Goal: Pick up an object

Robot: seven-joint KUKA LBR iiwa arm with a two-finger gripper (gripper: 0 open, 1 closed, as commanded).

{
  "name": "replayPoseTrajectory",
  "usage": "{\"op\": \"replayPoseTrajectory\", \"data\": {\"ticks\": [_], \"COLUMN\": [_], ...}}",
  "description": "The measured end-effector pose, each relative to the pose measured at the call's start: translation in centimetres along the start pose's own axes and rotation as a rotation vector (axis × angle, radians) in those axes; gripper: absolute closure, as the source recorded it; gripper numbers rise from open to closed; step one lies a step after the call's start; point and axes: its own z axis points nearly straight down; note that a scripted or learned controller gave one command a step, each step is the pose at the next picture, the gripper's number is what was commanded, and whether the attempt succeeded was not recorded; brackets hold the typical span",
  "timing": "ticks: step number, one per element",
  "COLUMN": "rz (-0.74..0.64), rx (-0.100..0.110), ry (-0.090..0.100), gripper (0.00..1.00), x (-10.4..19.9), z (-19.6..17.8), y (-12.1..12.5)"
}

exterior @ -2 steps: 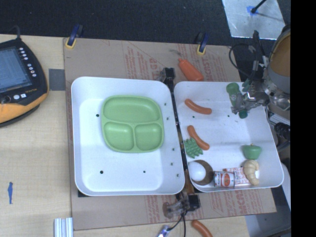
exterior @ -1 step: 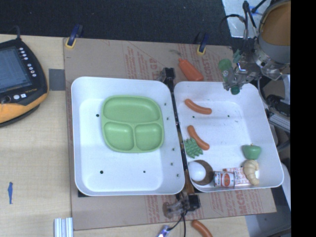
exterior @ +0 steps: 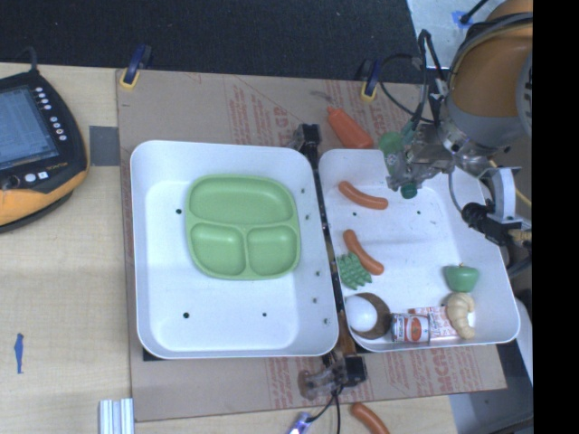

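1. Nearest the camera, off the bins on the brown board, lies a toy sausage point(exterior: 372, 417) at the bottom edge, beside a tangle of cable clips.

2. Along the near wall of the right bin point(exterior: 507, 278) sit an egg in a brown cup point(exterior: 365, 315), a small can lying on its side point(exterior: 423, 325) and a pale knobbly piece point(exterior: 461, 314). The can has a red and white label, but its writing is too small to read.

3. Further back in the same bin are a green-and-red fruit point(exterior: 461, 278), a toy carrot with green leaves point(exterior: 359, 256) and a hot dog point(exterior: 363, 195).

4. The left bin point(exterior: 154, 242) holds a green divided plate point(exterior: 243, 226).

5. The gripper point(exterior: 406, 177) hangs over the far part of the right bin, just right of the hot dog. Something small and dark green shows at its tip, but I cannot tell whether it is a toy or part of the tool, nor whether the jaws stand apart or together.

6. Judged from this, nothing is clearly lifted yet; every countable object rests on a bin floor. The grasp and the lift are still to do, with the hot dog the closest candidate.

7. Beyond the bins, an orange toy point(exterior: 348, 128) lies on the board; faint red print on the board is illegible. A teach pendant point(exterior: 32, 147) rests at far left, its screen unreadable.
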Motion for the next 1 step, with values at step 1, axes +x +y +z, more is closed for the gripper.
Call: {"op": "replayPoseTrajectory", "data": {"ticks": [1], "rz": [-0.001], "rx": [0.0], "ry": [0.0], "gripper": [1.0], "x": [9.22], "z": [0.59], "y": [-0.58]}}
